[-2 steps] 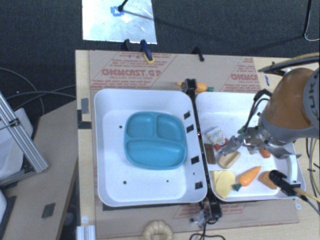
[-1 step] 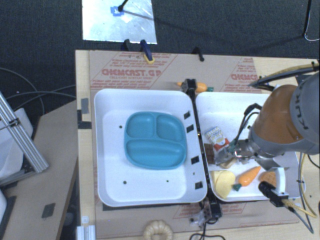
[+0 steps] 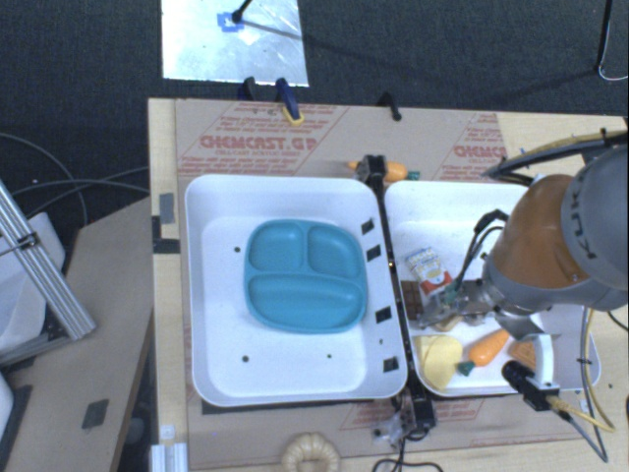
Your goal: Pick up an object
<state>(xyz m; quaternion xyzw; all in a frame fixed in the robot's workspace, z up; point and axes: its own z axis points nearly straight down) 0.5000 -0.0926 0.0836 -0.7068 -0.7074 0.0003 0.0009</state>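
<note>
In the right bin (image 3: 452,197) lie a small white packet with a red mark (image 3: 428,267), a pale yellow piece (image 3: 441,358), an orange carrot-shaped toy (image 3: 486,347) and an orange-and-white piece (image 3: 533,354). My gripper (image 3: 439,305) is low over the bin's left part, just below the packet and above the yellow piece. Its dark fingers are mixed with dark shapes under them. The grey and orange arm (image 3: 550,244) covers the bin's right side.
The left bin (image 3: 211,264) holds a blue divided plate (image 3: 303,273). A black divider with clips (image 3: 388,264) runs between the bins. An orange thing (image 3: 393,172) sits on the far rim. A ring-shaped thing (image 3: 313,453) lies on the front edge.
</note>
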